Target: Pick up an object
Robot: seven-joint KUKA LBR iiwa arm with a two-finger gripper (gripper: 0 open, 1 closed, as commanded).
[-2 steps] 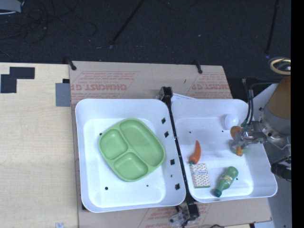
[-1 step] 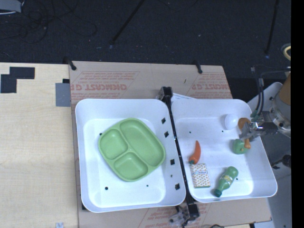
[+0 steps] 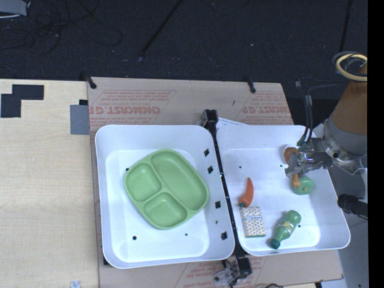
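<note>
The arm reaches over the right edge of the right bin (image 3: 336, 236), its gripper (image 3: 302, 162) low by that edge; whether the pincer is wide, narrow or gripping cannot be told. A small green and orange toy (image 3: 303, 185) lies just beside it. Toward the bin's near left corner sit an orange carrot (image 3: 247, 192), a patterned card box (image 3: 254, 221) and a green bottle (image 3: 284, 228). A green divided plate (image 3: 166, 188) fills the left bin's (image 3: 111, 233) middle.

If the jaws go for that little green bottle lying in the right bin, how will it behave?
The green bottle lies on its side and looks rounded, so it will probably roll if nudged. It looks like smooth, light plastic, so it may slip from a loose pinch. The small patterned box lies close beside it and might get bumped.
</note>
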